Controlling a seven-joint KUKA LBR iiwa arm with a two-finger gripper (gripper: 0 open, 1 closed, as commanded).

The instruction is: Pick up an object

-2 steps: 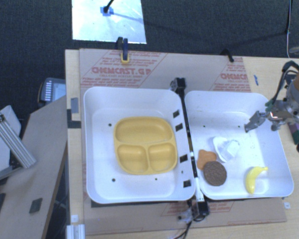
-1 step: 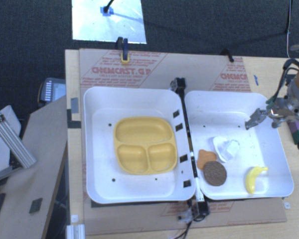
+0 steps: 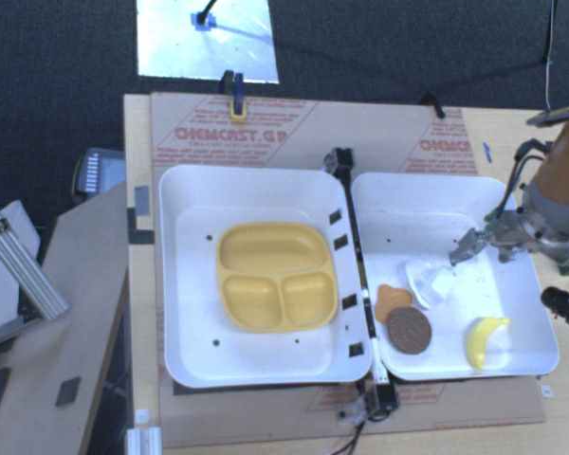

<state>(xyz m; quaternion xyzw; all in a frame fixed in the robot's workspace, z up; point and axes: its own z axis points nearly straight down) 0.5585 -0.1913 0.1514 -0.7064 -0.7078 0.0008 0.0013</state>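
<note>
1. Nearest the lens, low in the right bin (image 3: 512, 192), lie a brown cookie (image 3: 409, 330) and a banana (image 3: 484, 340) — both below the pincer (image 3: 467, 248).
2. Far left of the pincer, a yellow tray (image 3: 273, 276) sits in the left bin (image 3: 185, 207).
3. An orange biscuit (image 3: 392, 300) touches the cookie.
4. A clear wrapper (image 3: 430, 282) lies just below-left of the pincer.
5. Pincer — open, holding nothing.
</note>
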